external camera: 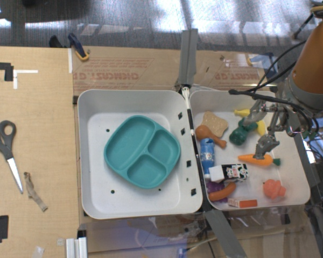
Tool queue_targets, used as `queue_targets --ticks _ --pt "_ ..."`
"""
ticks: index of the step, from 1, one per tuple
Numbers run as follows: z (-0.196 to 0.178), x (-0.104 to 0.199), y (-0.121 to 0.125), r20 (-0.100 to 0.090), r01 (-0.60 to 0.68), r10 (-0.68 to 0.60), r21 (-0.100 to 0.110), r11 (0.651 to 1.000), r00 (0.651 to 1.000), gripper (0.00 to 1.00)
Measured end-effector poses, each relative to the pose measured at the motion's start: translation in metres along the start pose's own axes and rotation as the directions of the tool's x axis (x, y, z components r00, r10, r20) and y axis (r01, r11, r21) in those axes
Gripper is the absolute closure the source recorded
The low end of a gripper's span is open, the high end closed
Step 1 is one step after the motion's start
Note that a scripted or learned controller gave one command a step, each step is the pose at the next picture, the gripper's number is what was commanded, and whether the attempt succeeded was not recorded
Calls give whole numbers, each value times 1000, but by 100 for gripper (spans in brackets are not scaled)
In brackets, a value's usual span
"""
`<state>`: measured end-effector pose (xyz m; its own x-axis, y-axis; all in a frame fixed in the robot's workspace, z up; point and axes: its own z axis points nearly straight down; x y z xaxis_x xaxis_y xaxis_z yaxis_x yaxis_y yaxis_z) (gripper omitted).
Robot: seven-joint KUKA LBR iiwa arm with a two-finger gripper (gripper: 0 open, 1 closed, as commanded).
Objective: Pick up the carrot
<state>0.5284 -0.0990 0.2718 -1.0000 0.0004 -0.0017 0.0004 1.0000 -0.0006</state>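
Carrot [257, 159] just under gripper [266, 142] (rt bin)

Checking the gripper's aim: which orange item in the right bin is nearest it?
The carrot, long, thin, green-tipped, directly under the gripper; the round orange toy lies farther.

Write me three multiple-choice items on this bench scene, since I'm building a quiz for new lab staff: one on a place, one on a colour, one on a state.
1. Where does the carrot lie?
A. in the right bin
B. on the teal plate
C. beside the scissors

2. What colour is the divided plate in the left bin?
A. red
B. teal
C. yellow

3. How does the gripper stand to the carrot?
A. lifting it high over the left bin
B. low over it in the right bin, carrot still on the floor
C. parked over the scissors

Answers: 1 A, it lies among the toys there. 2 B, plainly teal. 3 B, the fingers hang just above the carrot.
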Motion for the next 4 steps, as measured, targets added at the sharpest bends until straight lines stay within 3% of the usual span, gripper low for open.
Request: queue_targets --ticks 1,2,3,4 --pt "119 17 -40 -2 -81 81 -1 997 997 0" --pt "166 -17 -54 12 -147 147 0 989 989 0" --pt "150 -22 -53 26 -143 143 1 990 989 100" --pt "178 10 -76 3 304 -304 1 953 953 100"
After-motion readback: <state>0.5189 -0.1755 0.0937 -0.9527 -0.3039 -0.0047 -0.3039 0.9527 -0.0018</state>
